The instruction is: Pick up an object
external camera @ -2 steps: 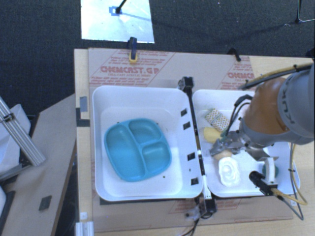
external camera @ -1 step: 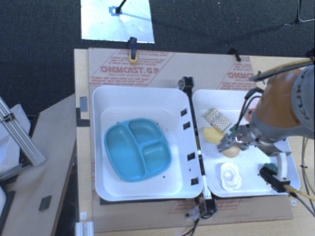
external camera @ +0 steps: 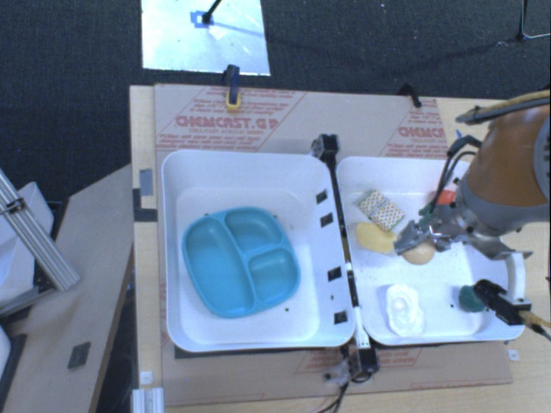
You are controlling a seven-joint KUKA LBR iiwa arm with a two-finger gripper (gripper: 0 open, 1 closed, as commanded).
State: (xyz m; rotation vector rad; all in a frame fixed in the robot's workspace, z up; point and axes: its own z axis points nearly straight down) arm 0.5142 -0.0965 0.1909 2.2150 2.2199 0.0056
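Tan round object (external camera: 419, 253), smooth, potato-like

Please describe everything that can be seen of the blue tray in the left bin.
The blue tray is a light turquoise divided plate, apparently of smooth plastic, with rounded corners and three compartments: one large at the left and two smaller at the right. It lies flat and right side up on the floor of the left bin, turned at a slant to the bin walls. Nothing lies in it or touches it.

Blue divided tray (external camera: 240, 261) in left bin (external camera: 181, 231).
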